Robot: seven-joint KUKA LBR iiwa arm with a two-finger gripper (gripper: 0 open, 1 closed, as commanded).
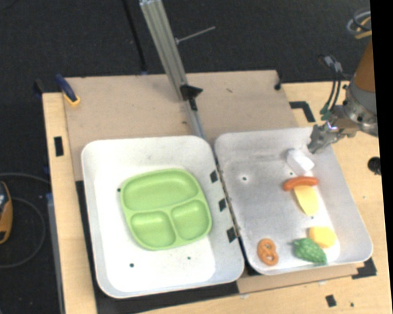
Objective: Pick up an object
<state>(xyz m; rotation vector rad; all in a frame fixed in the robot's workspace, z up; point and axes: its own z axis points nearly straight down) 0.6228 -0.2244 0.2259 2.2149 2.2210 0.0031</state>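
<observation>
In the right bin (250,156) lie six small toy foods. A white block (299,159) sits near the far right corner, with a red sausage (299,183) just below it, then a yellow wedge (308,200), a yellow cube (322,236), a green bumpy piece (310,251) and an orange pretzel (267,251). The left bin (104,173) holds one green divided plate (164,207). The gripper (319,137) hovers at the right bin's far right edge, just beside the white block; I cannot tell its opening.

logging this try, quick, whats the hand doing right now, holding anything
hand: above the right bin's far right corner, nothing seen in it; open or closed cannot be told.
</observation>
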